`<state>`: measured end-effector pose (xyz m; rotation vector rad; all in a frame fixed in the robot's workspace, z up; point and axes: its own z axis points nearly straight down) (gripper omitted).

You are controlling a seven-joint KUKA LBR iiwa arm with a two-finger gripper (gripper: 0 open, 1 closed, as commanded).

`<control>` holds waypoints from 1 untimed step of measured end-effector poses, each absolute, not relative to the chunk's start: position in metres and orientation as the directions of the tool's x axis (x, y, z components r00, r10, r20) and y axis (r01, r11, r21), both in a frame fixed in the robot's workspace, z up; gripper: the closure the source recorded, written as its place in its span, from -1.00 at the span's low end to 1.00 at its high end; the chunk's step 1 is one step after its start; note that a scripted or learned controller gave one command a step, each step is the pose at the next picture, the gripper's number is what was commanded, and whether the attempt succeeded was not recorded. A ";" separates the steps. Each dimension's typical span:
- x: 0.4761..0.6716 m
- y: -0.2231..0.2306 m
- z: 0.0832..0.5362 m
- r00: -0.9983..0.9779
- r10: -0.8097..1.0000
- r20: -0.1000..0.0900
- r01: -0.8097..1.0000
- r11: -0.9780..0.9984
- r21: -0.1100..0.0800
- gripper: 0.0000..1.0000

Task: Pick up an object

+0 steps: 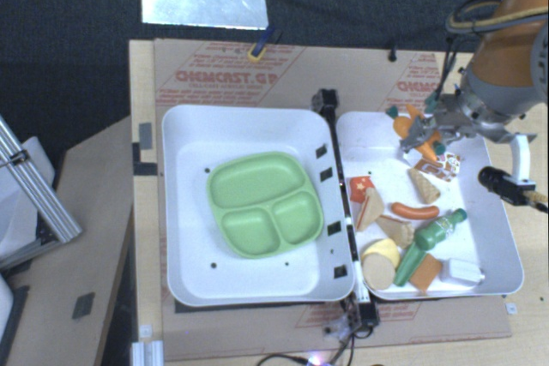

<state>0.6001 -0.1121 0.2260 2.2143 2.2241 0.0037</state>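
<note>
1. The gripper (426, 135) partly covers an orange object (405, 126); what it is cannot be told.
2. The patterned packet (443, 165) just below the gripper bears print too small to read.
3. The arm (515, 56) is cut off by the right edge.

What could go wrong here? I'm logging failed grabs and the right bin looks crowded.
The gripper sits low at the far end of the right bin, among an orange piece and a small printed packet. It may pinch two items or nudge one away. Farther down, the green bottle overlaps its neighbours, so lifting one could drag others.
</note>
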 end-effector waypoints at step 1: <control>0.584 -0.055 0.224 -0.010 1.000 0.002 1.000 0.010 0.000 1.00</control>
